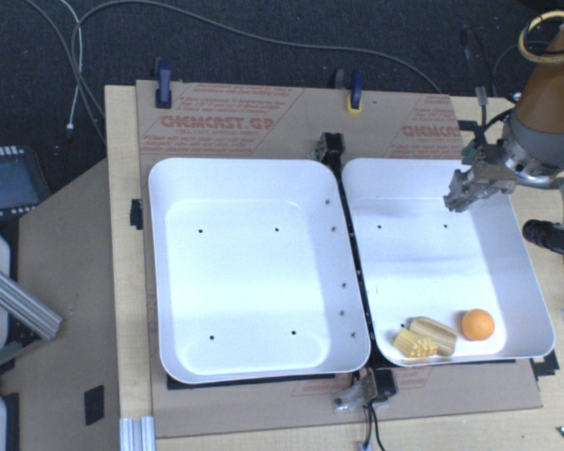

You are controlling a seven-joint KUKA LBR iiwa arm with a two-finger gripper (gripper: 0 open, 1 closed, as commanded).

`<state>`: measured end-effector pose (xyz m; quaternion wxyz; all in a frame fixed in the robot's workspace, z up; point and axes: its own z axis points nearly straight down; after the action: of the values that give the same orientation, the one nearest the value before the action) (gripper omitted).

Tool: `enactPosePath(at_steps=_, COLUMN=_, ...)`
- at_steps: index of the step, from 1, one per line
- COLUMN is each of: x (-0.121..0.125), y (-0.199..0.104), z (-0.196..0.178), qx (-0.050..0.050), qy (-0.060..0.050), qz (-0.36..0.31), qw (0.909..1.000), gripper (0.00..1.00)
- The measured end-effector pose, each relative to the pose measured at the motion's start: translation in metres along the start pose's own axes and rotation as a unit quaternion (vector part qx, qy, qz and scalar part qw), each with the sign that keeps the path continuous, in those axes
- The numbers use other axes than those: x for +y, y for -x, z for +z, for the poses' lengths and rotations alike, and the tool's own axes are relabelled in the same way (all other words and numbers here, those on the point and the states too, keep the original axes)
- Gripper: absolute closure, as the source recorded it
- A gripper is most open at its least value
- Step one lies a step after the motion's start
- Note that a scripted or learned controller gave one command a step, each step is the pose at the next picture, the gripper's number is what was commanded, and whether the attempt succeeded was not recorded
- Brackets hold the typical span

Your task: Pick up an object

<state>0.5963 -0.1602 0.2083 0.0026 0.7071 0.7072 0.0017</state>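
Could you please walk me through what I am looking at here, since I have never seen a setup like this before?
This is one picture from a camera fixed above a workbench, looking down at a slant. On the bench sit two shallow white trays side by side: the left tray and the right tray.

Coming in from the right of the picture is a robot arm, grey with an orange section. At its tip is the end effector, a two-finger grasping part, which hangs over the far part of the right tray. Nothing can be seen between its fingers.

Near the front edge of the right tray lie three small items: an orange ball, a tan oblong piece, and a yellow bumpy piece touching it.

The arm's job is to pick up one item.
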Motion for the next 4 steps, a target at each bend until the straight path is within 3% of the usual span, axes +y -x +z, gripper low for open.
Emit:
enactPosePath(at_steps=1, x=0.001, y=0.000, z=-0.044, qx=0.000, qy=-0.001, qz=0.000, qw=1.0000, gripper=1.00)
enactPosePath(at_steps=4, x=-0.047, y=-0.161, z=-0.031, qx=0.001, qy=-0.003, qz=-0.002, qw=1.0000, gripper=1.00)
